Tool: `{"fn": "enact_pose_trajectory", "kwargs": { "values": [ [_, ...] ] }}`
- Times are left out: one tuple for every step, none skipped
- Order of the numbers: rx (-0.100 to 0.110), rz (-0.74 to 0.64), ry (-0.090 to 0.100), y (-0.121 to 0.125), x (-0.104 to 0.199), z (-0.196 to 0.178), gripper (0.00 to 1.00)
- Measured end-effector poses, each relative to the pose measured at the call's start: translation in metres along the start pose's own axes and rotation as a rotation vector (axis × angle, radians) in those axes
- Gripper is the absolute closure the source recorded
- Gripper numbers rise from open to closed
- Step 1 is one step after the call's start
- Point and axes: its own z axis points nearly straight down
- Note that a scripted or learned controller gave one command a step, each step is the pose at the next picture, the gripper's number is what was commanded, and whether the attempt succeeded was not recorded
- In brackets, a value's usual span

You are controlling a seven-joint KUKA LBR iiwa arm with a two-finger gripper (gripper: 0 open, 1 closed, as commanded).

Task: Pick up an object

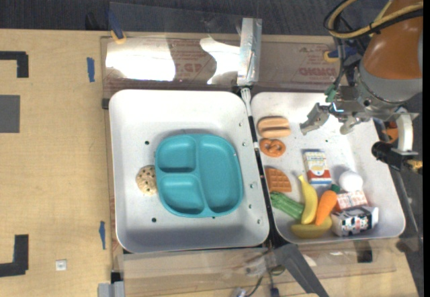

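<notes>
Camera view: grey arm with orange band enters from upper right of frame. Its two-finger gripper point(330, 118) hangs over the upper part of the right shallow white bin point(390, 175), fingers point(310, 121) spread apart, nothing between them.

Right bin contents, all apart from the gripper:
- toy hot dog in tan bun point(273, 126), upper left of the bin, nearest the gripper, left of it
- round orange pretzel-like cookie point(272, 148) just below the hot dog
- brown waffle square point(279, 180) below that
- small milk carton with blue-red label point(316, 167) at bin centre
- yellow plastic banana point(308, 199) and orange carrot point(325, 204) side by side, touching, lower centre
- green vegetable piece point(285, 204) left of the banana, touching it
- white egg-shaped ball point(350, 181) right of the carrot
- two small printed cartons point(352, 212) at the lower right corner, touching each other

Left shallow white bin point(127, 114): teal plastic three-compartment plate point(199, 173) at centre. Round speckled cookie point(146, 179) touching the plate's left edge.

Both bins sit on a cardboard-covered bench point(54, 175); blue tape marks point(90, 68) at upper left.
</notes>
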Motion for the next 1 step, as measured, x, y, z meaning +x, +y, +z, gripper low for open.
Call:
{"fn": "enact_pose_trajectory", "kwargs": {
  "values": [
    [-0.001, 0.012, -0.001, 0.0469, 0.0033, 0.0063, 0.00]
  ]
}}
